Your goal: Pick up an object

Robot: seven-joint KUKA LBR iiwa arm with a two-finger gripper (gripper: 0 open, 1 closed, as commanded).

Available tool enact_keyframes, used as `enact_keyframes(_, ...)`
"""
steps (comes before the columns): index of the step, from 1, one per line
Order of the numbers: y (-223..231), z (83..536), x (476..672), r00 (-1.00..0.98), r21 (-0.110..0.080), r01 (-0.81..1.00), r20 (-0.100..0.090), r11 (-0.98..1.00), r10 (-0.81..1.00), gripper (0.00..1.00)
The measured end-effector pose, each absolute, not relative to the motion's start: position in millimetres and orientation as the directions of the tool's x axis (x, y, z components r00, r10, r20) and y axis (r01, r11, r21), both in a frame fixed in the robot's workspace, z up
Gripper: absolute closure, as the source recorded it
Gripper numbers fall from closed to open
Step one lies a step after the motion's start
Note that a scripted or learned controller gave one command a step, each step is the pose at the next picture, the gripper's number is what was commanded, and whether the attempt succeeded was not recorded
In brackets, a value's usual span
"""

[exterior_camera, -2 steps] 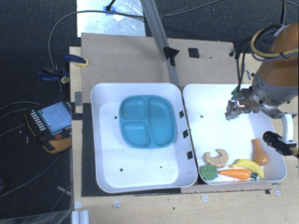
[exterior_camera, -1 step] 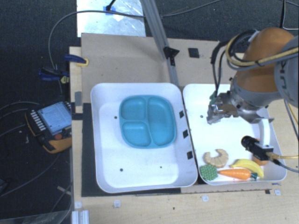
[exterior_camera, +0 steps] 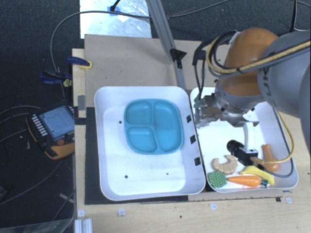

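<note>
2 bins (exterior_camera: 104, 144), 1 blue plate (exterior_camera: 154, 126)

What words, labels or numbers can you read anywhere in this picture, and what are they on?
None can be read.
The handheld device on the floor left of the bench has a lit blue screen and a keypad, but anything on them is too small and blurred to read.
The blue divided plate, the two white bins, the toy food such as the carrot, and the arm show no legible markings.
</note>
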State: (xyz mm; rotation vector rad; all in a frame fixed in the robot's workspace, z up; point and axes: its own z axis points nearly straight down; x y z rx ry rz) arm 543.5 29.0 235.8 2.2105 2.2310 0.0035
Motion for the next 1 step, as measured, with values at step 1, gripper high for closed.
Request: enact_keyframes(1,83.2,243.1,542.7,-0.010,0.002,1.000,0.002,0.010,1.000,1.00)
